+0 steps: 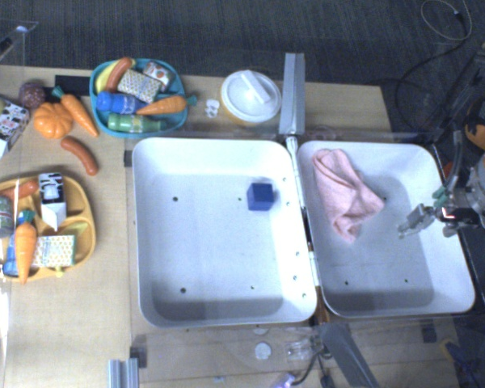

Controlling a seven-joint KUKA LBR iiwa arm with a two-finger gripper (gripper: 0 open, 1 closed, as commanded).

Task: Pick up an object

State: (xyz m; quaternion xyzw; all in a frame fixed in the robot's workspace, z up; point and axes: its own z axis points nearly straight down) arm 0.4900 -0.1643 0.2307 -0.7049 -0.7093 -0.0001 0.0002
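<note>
gripper (416, 219) is seen low over right bin (388, 297), near its right edge | fingers apart, nothing held | pink cloth (347, 191) lies toward the bin's left edge, long axis running far-left to near-right | blue cube (261, 195) sits in left bin (202, 281), farther off

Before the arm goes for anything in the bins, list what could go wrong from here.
1. The pink cloth lies crumpled and soft in the right bin, so the pincer might pinch only a fold and let it slip.
2. The blue cube sits in the left bin, across the raised rims between the bins; a low reach toward it might clip them.
</note>
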